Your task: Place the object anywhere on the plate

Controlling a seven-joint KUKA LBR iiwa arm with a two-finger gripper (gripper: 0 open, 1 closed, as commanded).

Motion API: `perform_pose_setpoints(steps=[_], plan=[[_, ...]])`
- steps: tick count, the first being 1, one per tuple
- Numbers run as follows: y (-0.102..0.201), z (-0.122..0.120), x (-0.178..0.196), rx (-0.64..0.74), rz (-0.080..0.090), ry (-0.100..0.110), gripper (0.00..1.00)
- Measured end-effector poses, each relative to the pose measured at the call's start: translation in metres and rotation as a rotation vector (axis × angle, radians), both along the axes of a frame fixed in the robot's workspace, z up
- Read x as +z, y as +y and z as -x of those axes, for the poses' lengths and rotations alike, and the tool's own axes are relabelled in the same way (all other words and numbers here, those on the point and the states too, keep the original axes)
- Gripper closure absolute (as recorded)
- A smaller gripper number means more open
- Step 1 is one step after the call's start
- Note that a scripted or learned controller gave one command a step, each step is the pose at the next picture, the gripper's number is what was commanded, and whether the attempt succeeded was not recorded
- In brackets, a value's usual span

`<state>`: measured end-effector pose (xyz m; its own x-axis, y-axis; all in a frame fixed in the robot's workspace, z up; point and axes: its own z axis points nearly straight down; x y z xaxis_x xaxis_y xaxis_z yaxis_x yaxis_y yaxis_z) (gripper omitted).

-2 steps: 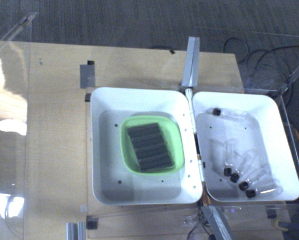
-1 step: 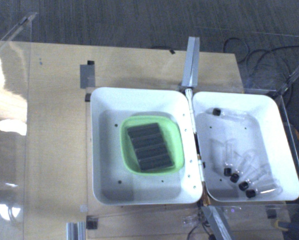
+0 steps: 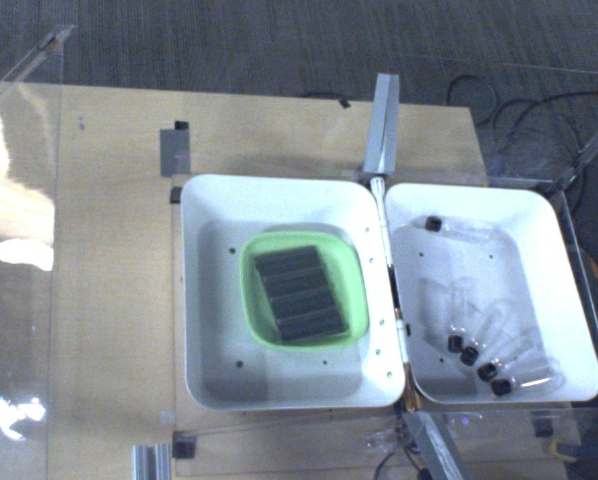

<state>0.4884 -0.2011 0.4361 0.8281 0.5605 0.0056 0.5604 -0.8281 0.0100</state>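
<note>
On the left, the pale worktop (image 3: 99, 298) carried 2 shallow white bins side by side. In the left bin (image 3: 194, 368) sat a green plate (image 3: 251, 268), and a dark ribbed block (image 3: 299, 295) lay flat on it, well inside the rim. The block's long axis ran from the far side of the plate toward the near side, leaning a little to the right. I judged this block to be the object, so the placing looked done.

The right bin (image 3: 569, 298) held clear bottles with black caps. 1 bottle (image 3: 459, 230) lay near the far wall, and a cluster of bottles (image 3: 494, 353) lay close together toward the near right corner.

I could not tell whether my pincer was apart or together. My arm reaches in from the right, so the bottles lay nearer to me, with the plate beyond the wall between the bins.
</note>
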Motion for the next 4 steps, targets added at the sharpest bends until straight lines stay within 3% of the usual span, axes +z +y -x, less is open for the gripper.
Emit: perform_pose_setpoints(steps=[3,4], plan=[[-0.0047,-0.0001,0.0001,-0.367,-0.003,-0.002,0.00],[-0.0047,-0.0001,0.0000,-0.385,-0.004,-0.002,0.00]])
